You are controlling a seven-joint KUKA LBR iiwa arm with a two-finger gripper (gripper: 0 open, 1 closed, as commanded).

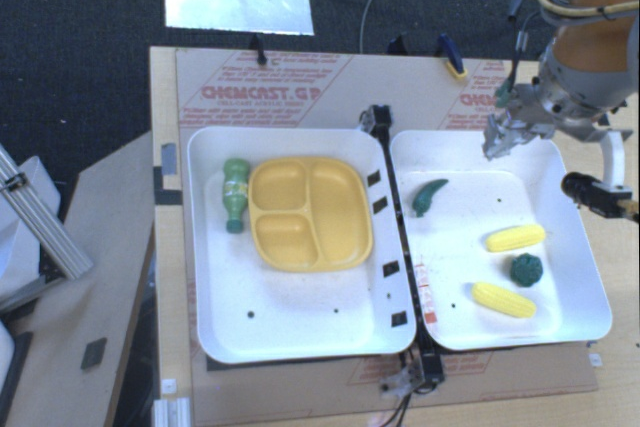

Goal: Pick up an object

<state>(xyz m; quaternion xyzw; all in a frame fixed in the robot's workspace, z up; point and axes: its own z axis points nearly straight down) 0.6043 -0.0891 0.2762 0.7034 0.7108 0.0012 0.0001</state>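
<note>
Claw (497, 147) over the right bin's (575, 215) far rim; I cannot tell its state. Nothing lifted: I see pepper (429, 196), corn, broccoli lying untouched.

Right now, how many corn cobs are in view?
2, both in the right bin: one corn cob near its right wall, the other corn cob nearer the front, the broccoli between them. None looks hidden.

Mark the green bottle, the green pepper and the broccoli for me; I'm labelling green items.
green bottle (235, 195), camera view, middle of its body.
green pepper (430, 196), camera view, its curved middle.
broccoli (526, 269), camera view, centre of its head.
</note>
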